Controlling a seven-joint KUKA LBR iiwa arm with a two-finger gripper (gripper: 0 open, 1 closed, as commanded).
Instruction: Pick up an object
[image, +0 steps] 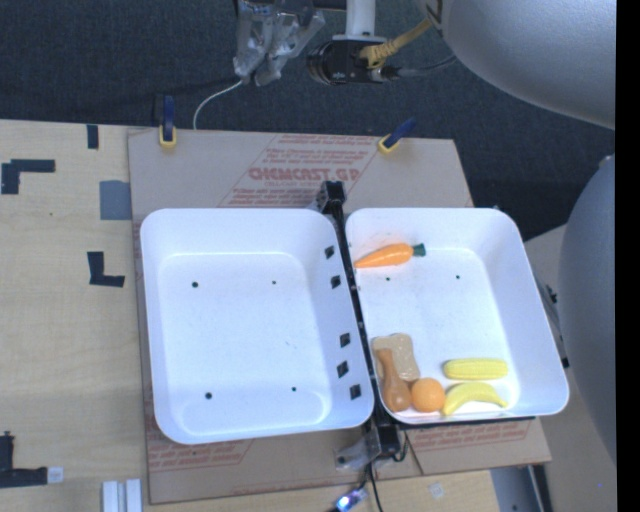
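The right bin (500, 300) holds several toy foods. An orange carrot (384, 256) with a green tip lies near its far left corner. Along the near edge sit a tan bread slice (398, 353), a brown piece (392, 388) next to it, a round orange (427, 395), a yellow corn cob (475, 369) and a banana (474, 399). My gripper (266, 48) is a metallic shape at the top of the view, beyond the bench and far from both bins. Nothing is seen in it.
The left bin (240, 320) adjoins the right one along a black clipped seam (345, 300). Both rest on a cardboard sheet (290, 175) clamped at the back. Grey arm links (560, 50) fill the upper right and right side.
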